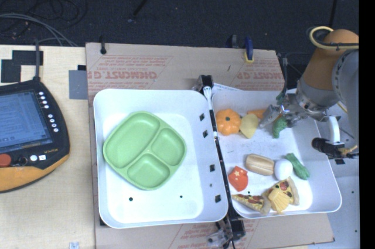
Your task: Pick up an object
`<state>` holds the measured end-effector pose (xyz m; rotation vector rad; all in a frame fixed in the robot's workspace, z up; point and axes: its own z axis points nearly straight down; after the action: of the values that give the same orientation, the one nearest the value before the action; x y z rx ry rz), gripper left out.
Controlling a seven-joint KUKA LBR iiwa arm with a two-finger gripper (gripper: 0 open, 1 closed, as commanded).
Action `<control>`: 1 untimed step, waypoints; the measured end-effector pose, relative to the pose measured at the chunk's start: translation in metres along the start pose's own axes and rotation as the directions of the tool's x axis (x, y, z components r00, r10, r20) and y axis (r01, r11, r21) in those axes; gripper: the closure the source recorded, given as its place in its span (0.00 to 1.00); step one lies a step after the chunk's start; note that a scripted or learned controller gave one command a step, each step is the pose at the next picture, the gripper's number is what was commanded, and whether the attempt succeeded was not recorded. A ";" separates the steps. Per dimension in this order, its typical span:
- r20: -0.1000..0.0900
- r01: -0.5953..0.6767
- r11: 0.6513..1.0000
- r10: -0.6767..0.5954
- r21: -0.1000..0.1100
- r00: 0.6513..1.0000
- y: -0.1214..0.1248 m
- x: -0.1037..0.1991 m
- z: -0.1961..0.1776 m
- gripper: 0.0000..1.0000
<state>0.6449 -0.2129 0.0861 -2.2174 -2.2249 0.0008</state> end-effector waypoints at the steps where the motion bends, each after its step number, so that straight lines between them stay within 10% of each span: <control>1: -0.001 0.002 1.000 -0.002 0.001 1.000 0.000 0.001 -0.011 1.00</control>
<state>0.6448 -0.2121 0.0972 -2.2136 -2.2264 0.0008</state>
